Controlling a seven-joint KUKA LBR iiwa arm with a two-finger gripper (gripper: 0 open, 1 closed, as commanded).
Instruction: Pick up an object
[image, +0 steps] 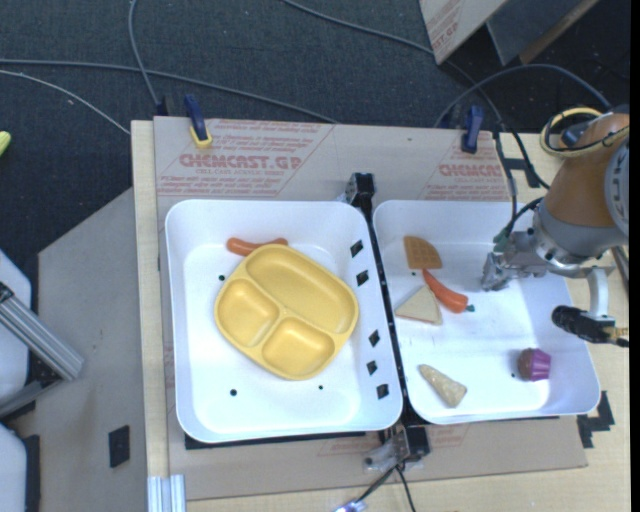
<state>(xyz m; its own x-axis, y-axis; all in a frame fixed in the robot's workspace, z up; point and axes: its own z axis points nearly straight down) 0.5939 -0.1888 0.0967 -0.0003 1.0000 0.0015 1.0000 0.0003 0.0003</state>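
Left bin (190, 300): a yellow sectioned tray (287, 310) lies flat near the middle, with an orange sausage-shaped toy (255, 243) just behind it, partly hidden by the tray's rim. Right bin (500, 405): near its left wall sit a brown wedge (421, 252), a pale wedge (420, 306) and an orange carrot-like piece (446, 291) lying between and touching them; a tan wedge (443, 384) rests near the front wall, and a purple piece (534, 364) sits apart at the right. The pincer (497, 272) hangs over the right bin's rear half, just right of the carrot-like piece; whether it is open or closed cannot be told, as its tip is small and dark here. Nothing shows between its tips.

The carrot-like piece is the nearest candidate. It is probably light, rigid plastic and smooth, so a grip across its narrow middle should suit it. The touching wedges crowd it on the left; open floor lies to its right and front. The purple piece has free room all round, though the bin's right wall stands near.
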